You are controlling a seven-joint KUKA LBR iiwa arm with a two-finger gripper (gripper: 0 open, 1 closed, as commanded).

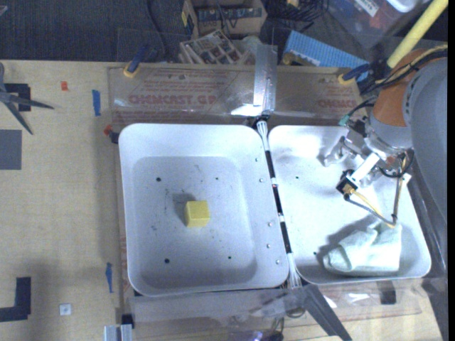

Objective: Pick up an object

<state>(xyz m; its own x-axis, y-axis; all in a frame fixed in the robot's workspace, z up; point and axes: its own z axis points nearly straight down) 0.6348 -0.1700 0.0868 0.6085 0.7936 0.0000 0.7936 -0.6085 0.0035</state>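
Nearest the camera, at the lower right of the frame, a pale cloth [364, 251] lies bunched up against the bottom wall of the right bin [306, 212]. It looks soft, floppy and light, so I'd guess it'll drape and stretch rather than lift cleanly. Best bet is probably pinching the highest fold near its middle. A bit further up, in the middle of the left bin [142, 151], sits a small yellow block [197, 213], all on its own and well apart from the walls. That one looks stiff, light, maybe foam or plastic, and its flat opposite sides should be the easy place to squeeze; not fragile as far as I can judge, though it could skid on the smooth white bin floor if nudged. The gripper [334, 152] hangs over the upper part of the right bin, well apart from both things and nothing visibly in it. Honestly can't tell whether the jaws are open or closed from this angle. The bins sit on a tan wooden desk [57, 212] with a strip of blue tape [96, 103] at upper left. Behind the bins there's a clear plastic sheet [185, 98] with red lettering, then a wooden crate [206, 48], a blue panel [313, 52], cables and dark carpet [71, 13] along the top.
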